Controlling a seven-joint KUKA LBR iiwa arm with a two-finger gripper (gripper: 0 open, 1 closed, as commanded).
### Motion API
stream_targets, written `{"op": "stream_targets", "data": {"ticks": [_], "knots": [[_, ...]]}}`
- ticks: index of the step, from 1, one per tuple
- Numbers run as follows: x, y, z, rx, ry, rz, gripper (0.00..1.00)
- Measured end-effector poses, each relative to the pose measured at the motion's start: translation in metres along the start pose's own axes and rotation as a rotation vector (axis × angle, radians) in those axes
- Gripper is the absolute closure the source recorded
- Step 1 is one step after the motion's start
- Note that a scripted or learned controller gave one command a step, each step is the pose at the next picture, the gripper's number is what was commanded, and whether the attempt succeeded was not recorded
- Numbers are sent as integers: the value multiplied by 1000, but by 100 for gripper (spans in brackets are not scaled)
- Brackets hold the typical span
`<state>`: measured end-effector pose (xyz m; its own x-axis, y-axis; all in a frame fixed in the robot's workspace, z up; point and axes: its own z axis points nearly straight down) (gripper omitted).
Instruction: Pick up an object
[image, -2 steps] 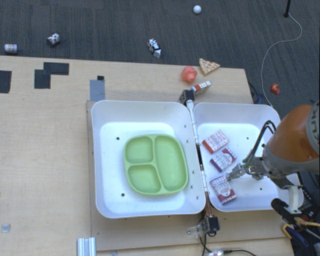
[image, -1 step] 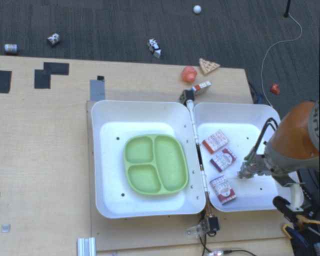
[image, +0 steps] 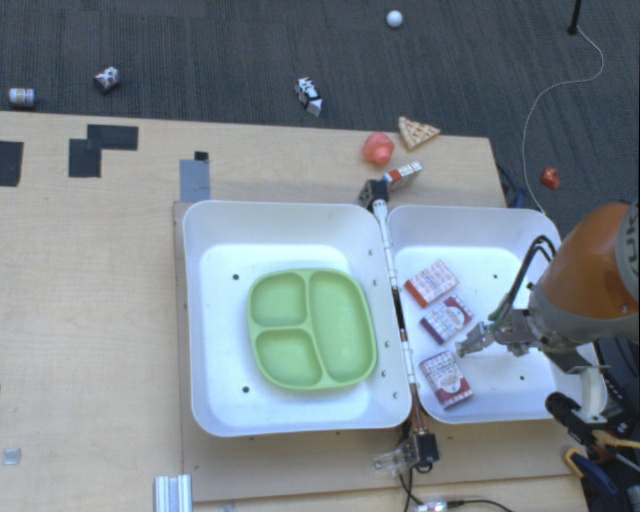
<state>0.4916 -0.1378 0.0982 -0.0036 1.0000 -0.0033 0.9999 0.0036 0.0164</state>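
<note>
Three small red-and-white packets lie in the right bin (image: 500, 255): one (image: 431, 282) at the back, one (image: 446, 319) in the middle and one (image: 446, 380) at the front. My gripper (image: 478, 340) reaches in from the right and hovers just right of the middle and front packets, above the bin floor. I see nothing between its fingers. The orange band of the arm (image: 600, 275) covers the bin's right side.
A green three-compartment plate (image: 312, 329) lies in the left bin (image: 215, 300). Behind the bins on the bench are a red ball (image: 378, 148), a pizza-slice toy (image: 418, 131) and a small red-tipped item (image: 404, 173). Small objects lie scattered on the dark floor beyond.
</note>
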Motion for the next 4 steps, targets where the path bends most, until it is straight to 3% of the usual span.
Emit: {"op": "stream_targets", "data": {"ticks": [1, 2, 3, 4], "knots": [[37, -2, 11, 6, -1, 2, 0], [53, -2, 11, 4, -2, 3, 0], [54, 1, -1, -2, -1, 0, 100], [54, 1, 0, -2, -1, 0, 0]]}}
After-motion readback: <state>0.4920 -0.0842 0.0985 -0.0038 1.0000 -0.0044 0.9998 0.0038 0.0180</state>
